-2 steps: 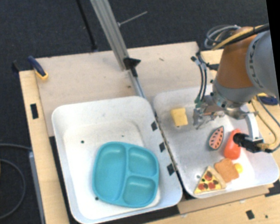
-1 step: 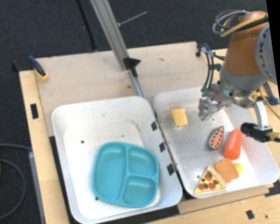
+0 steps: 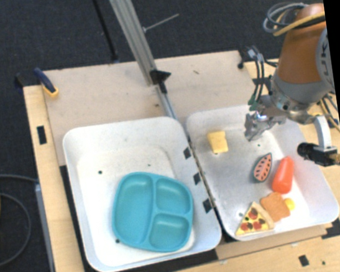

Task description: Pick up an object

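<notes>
My gripper [image 3: 255, 128] hangs over the back of the right bin [image 3: 238, 173], with nothing visibly between its fingers. A yellow block [image 3: 217, 142] lies to its left in the same bin. Below it lie a watermelon slice [image 3: 263, 167] and an orange-red pepper [image 3: 283, 175]. At the bin's front sit a brown toast-like piece [image 3: 275, 207] and a pizza slice [image 3: 254, 219].
The left bin [image 3: 90, 149] holds a blue divided plate [image 3: 153, 210]. A grey metal post [image 3: 135, 36] rises from the bench behind the bins. The arm [image 3: 300, 57] comes in from the right.
</notes>
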Controlling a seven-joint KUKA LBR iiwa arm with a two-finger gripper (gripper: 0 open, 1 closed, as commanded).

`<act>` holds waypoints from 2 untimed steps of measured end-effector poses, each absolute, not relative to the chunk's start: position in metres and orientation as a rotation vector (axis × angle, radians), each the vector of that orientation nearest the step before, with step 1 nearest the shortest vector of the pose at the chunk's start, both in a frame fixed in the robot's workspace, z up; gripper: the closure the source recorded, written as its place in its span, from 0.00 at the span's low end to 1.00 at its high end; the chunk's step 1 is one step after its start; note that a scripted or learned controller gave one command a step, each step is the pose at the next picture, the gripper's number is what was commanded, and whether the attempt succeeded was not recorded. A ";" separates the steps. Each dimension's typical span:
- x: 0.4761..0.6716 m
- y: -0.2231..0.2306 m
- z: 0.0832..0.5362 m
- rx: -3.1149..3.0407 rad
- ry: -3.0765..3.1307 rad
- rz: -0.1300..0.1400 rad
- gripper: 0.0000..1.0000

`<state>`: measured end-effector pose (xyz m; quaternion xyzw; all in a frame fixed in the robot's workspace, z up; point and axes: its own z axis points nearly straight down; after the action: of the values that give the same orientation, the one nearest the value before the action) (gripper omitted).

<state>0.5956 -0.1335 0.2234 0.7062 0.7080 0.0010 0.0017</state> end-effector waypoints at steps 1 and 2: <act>0.594 -0.080 0.220 2.214 2.229 0.002 1.00; 0.583 -0.033 0.235 2.213 2.230 0.004 1.00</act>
<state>0.5827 -0.0328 0.2349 0.7045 0.7097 0.0013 0.0000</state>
